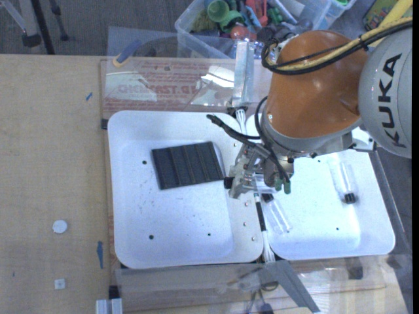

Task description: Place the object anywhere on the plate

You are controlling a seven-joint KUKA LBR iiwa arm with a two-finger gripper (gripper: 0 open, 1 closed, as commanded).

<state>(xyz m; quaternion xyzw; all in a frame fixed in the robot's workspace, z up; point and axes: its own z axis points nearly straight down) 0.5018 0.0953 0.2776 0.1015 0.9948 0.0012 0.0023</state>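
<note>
Two white bins side by side: left bin [131, 241], right bin [373, 234]. One dark ribbed plate [188, 164] lying flat in the left bin, upper middle, slightly skewed, top face free for a drop. One clear tube with a black cap [344, 183] flat in the right bin, right of the arm, well apart from the plate; probably the object to move, so not on target yet. One more clear piece [277, 216] just below the gripper, near the right bin's left wall; too blurred to name. One gripper [256, 180] hanging over the ridge between the bins, just right of the plate's edge, under the orange band. Can't tell how far open, or whether anything is held: cables and glare in the way. Probably sitting there as a midpoint between pick side and plate. One tub of coloured toys [262, 5] behind the bench, out of play. One small white disc [59, 226] on the bare bench, far left
</note>
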